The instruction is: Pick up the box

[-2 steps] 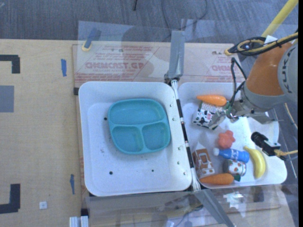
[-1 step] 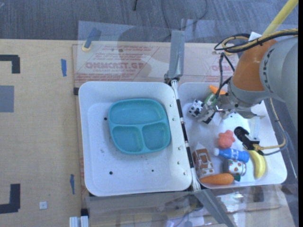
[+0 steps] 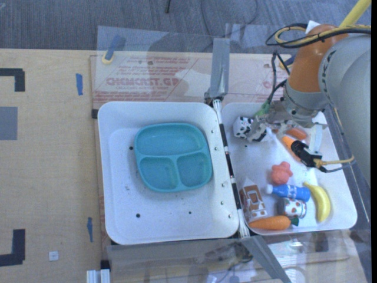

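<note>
Box (image 3: 252,199), brown, lies flat against the right bin's (image 3: 344,208) left wall, long axis running away from the camera, near end almost on the carrot (image 3: 270,222). Gripper (image 3: 266,122) hangs well beyond it over the black-and-white toy (image 3: 245,128); its opening I cannot tell. Wall and carrot crowd the box, so a grasp may well snag or slip.

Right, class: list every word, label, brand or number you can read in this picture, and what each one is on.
Red lettering on the clear sheet behind the bins: too blurred to read.
Print on the brown box: too small to read.
Label on the blue bottle: too small to read.
</note>
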{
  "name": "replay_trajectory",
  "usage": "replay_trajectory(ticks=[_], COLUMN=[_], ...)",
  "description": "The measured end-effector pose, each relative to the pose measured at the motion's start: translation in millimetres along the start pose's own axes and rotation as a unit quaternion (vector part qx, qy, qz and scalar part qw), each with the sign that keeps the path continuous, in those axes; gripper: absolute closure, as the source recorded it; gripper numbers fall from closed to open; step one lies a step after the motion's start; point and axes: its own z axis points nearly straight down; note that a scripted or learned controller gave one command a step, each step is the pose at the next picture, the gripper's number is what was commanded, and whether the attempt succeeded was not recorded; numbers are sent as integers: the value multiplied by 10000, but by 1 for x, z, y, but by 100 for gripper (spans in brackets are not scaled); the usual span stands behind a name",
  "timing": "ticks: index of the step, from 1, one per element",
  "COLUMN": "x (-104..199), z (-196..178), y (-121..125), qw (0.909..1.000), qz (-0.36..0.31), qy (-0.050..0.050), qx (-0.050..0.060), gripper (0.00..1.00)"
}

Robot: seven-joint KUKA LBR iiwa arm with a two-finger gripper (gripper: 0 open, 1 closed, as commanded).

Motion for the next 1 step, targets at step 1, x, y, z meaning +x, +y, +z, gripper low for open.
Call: replay_trajectory(ticks=[1], x=[-3], z=[20], y=[-70], qw=[9962], qz=[834], qy=[12], qx=[-258], gripper=[0])
